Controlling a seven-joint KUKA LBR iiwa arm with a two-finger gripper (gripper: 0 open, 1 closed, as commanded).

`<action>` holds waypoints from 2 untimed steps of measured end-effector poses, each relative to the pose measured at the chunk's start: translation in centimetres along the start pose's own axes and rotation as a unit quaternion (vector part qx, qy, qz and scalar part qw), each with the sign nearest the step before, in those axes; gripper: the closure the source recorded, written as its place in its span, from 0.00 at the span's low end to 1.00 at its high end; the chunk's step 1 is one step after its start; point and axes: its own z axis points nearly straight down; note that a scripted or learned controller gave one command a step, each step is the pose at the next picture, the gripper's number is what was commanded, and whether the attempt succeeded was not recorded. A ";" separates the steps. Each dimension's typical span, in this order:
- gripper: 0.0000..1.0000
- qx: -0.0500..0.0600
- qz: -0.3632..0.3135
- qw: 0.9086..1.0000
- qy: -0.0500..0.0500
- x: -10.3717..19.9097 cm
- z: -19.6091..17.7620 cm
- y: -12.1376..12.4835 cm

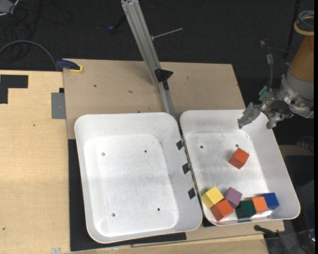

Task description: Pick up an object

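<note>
Two white bins (128,125); seven blocks: two red (239,157), one each yellow (213,196), purple (233,196), green (246,209), orange (260,203), blue (271,200).

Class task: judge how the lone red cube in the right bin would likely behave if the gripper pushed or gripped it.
The red cube looks rigid, so it likely keeps its shape. Its flat faces suggest sliding, not rolling. Standing apart from the cluster, it probably shifts freely on the smooth right bin.

The pincer (261,116) hangs spread open over the right bin's (286,165) far right corner, holding nothing. A red cube (239,157) lies alone mid-bin; six coloured blocks (238,202) cluster at its near edge.
</note>
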 end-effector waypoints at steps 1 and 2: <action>0.00 0.000 0.000 1.000 0.000 0.0 0.0 0.0; 0.00 0.000 0.000 1.000 0.000 0.0 0.0 0.0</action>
